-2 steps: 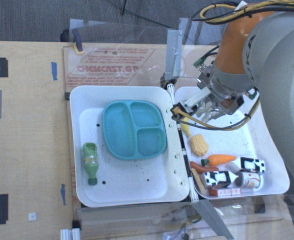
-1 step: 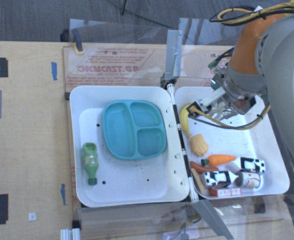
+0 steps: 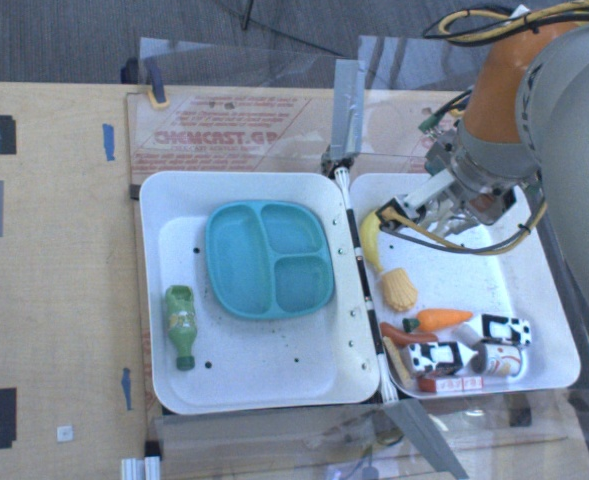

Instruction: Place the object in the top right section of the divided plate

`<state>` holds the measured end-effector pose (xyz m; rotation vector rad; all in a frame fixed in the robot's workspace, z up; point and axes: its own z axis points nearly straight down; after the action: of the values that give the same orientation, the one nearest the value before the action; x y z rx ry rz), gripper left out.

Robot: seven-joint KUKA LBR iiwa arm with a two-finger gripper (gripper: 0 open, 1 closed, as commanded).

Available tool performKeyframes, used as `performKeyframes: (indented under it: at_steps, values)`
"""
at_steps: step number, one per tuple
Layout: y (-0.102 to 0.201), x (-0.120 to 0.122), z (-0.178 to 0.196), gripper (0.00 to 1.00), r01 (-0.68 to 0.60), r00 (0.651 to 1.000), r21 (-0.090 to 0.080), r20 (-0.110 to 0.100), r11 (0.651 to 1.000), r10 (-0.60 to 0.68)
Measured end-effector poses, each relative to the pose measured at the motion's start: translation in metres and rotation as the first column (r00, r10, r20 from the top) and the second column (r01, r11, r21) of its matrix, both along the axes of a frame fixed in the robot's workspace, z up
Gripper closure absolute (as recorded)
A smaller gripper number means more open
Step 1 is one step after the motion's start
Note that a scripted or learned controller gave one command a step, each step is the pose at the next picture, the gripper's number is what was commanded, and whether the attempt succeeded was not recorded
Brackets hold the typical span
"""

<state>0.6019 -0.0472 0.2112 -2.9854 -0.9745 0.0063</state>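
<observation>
One gripper [image 3: 411, 216] over right bin [image 3: 534, 298], grip state unclear. Banana [image 3: 371, 241] just left-below, long axis vertical. Divided plate [image 3: 270, 258] farther left, left bin [image 3: 174, 268].

My arm [image 3: 564, 78] is grey with an orange band above the wrist. Both bins [image 3: 164, 208] below me are white. The divided plate [image 3: 269, 258] is turquoise all over, and the bottle [image 3: 181, 325] beside it is green. In the other bin [image 3: 534, 288] I see a yellow banana [image 3: 370, 240], a yellow corn cob [image 3: 400, 289], an orange carrot [image 3: 442, 319], and a black-and-white patched cow toy [image 3: 506, 330]. The counter [image 3: 54, 268] is pale wood.
</observation>
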Motion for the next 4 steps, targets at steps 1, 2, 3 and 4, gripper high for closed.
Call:
performKeyframes:
  at_steps: [1,2,3,4]
  values:
    - [0.044,-0.058,-0.028,1.00,-0.238,0.971,0.003,-0.001,0.971,0.238]
    - [0.082,-0.085,-0.027,1.00,-0.429,0.903,0.004,0.000,0.903,0.429]
    - [0.135,-0.077,-0.027,1.00,-0.681,0.732,0.001,0.004,0.732,0.681]
    - [0.089,-0.025,0.051,1.00,-0.760,0.650,-0.001,0.004,0.650,0.760]
